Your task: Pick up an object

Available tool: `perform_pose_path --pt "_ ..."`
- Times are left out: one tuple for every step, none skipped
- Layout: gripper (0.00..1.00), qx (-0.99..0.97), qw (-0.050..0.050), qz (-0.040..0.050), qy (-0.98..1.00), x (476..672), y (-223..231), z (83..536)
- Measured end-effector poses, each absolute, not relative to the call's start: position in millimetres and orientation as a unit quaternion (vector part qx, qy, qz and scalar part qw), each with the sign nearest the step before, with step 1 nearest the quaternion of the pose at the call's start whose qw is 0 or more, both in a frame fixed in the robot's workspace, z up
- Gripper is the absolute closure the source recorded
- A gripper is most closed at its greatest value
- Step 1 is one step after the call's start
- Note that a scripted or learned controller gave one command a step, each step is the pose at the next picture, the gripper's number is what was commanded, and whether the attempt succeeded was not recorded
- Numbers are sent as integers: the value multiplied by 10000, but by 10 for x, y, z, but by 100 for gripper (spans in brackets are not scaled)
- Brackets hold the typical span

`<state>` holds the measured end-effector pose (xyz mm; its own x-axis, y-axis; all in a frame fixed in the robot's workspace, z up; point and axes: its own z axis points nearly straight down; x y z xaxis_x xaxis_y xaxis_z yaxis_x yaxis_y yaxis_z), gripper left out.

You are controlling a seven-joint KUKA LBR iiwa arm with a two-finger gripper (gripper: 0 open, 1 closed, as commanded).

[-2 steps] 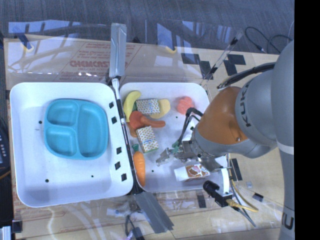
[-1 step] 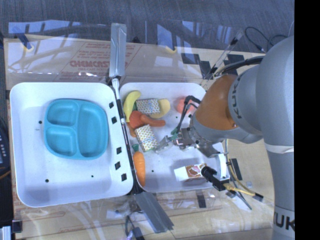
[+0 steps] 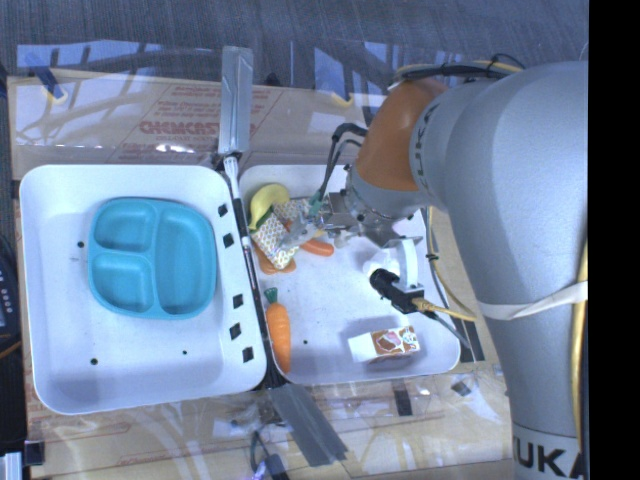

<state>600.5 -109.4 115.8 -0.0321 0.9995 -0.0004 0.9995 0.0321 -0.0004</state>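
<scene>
My gripper (image 3: 312,223) is low in the right bin (image 3: 330,363), near its upper left corner, reaching in from the right under the grey arm and its orange band. Right by its tip lies a cluster: a yellow-green banana-like fruit (image 3: 264,203), a patterned packet (image 3: 273,236) and a small orange carrot piece (image 3: 318,248). A larger carrot (image 3: 279,336) lies along the bin's left wall. A small white and red box (image 3: 385,344) rests near the bin's front right. The gripper's tip is partly hidden by the wrist.
The left bin (image 3: 50,368) holds a blue divided plate (image 3: 153,256). A black-tipped cable part (image 3: 395,293) hangs from the arm over the right bin. The bulky grey arm (image 3: 510,218) covers the right side of the bench.
</scene>
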Motion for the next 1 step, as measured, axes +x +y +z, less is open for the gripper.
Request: perform_pose_path --pt "0 6787 -6 -14 7344 6092 -1325 911"
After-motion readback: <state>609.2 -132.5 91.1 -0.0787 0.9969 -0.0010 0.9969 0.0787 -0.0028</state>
